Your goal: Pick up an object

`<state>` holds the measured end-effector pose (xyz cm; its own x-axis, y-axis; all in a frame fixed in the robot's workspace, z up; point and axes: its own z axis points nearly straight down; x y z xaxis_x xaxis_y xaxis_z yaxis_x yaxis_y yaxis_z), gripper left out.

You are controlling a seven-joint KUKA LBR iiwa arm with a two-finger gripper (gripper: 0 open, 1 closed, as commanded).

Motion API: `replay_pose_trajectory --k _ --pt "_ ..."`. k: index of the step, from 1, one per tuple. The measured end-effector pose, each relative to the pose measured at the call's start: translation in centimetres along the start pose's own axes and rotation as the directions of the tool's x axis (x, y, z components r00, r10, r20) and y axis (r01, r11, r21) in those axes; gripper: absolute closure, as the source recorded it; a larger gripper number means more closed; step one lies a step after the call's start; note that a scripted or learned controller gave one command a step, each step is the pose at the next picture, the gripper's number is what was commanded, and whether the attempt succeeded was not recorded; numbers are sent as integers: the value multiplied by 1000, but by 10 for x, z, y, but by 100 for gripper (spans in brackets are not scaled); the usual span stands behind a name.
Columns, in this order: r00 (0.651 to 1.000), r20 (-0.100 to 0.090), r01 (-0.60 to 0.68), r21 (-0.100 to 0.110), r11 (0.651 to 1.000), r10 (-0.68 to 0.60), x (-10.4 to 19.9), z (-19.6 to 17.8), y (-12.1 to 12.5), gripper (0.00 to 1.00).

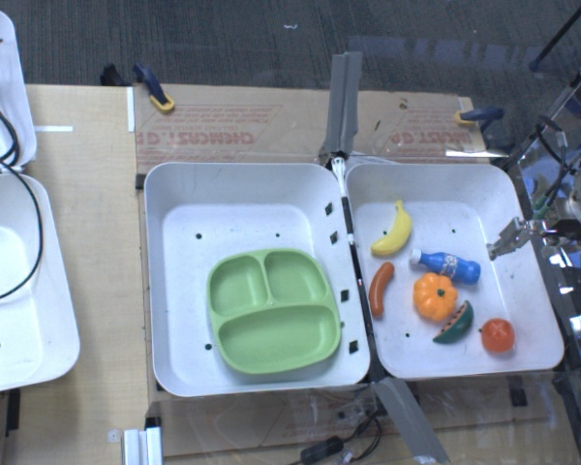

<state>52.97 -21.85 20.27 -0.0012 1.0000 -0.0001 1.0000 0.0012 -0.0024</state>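
Camera view, from above at a slant.
Left bin (pixel 174 211): one green divided plate (pixel 273 310), lying flat toward the near side.
Right bin (pixel 484 197): six small items scattered loosely, any of them a candidate for the pick. Yellow banana (pixel 394 231) toward the far left; blue-and-white bottle (pixel 446 265) on its side near the centre; red sausage (pixel 381 288) along the left wall; orange pumpkin (pixel 435 295) just below the bottle; watermelon slice (pixel 455 322) touching the pumpkin's near side; red tomato (pixel 498 334) in the near right corner, apart from the rest. The loose spacing probably leaves the banana, sausage and tomato easiest to reach.
Gripper (pixel 508 238): at the right bin's right wall, level with the bottle, nothing between it and any item. Small and dim against cluttered metalwork; whether it is open or closed cannot be told. Arm behind it is cut off at the frame edge.
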Motion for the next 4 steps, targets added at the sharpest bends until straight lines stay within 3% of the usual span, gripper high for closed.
replay_pose_trajectory --k 1,2,4 --pt "993 8 120 -22 993 -119 49 93 -9 0" --pt "984 15 175 -30 984 -175 81 99 -27 0" --pt "949 20 317 -31 948 -316 109 99 -42 0"
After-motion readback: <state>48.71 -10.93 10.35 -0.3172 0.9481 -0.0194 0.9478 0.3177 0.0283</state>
